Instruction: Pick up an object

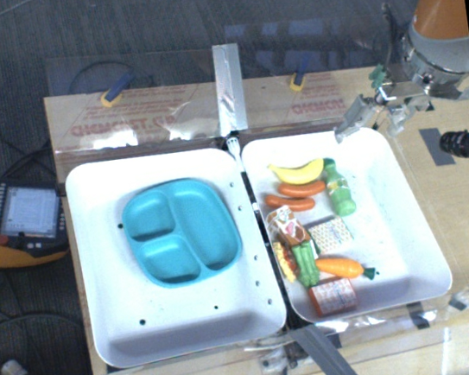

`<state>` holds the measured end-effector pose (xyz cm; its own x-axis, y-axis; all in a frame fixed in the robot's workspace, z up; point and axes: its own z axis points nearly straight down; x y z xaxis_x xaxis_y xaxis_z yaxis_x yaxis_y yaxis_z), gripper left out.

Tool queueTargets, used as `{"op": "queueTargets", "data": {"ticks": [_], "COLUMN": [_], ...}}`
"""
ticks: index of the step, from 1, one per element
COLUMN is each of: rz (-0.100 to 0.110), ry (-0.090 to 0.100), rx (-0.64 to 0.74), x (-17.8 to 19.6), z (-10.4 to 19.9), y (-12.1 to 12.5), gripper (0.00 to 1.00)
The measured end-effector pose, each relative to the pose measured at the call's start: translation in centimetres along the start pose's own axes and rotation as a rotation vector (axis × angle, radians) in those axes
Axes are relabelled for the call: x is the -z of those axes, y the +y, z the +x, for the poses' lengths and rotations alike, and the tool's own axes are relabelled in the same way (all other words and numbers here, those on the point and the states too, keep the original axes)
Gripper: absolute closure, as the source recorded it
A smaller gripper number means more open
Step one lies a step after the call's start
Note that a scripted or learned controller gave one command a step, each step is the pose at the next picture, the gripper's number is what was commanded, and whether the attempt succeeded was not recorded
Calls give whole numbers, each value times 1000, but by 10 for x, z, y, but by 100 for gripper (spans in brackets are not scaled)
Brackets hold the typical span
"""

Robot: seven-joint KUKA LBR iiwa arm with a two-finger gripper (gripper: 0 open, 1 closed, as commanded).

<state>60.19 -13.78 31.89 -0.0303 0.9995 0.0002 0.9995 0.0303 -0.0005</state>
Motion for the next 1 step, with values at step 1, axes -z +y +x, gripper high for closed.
{"op": "queueTargets", "data": {"ticks": [1], "rz": [4], "ry": [-3], "rx": [-36], "x": [-121], "z": [-21], "y": [35], "gripper": [0]}}
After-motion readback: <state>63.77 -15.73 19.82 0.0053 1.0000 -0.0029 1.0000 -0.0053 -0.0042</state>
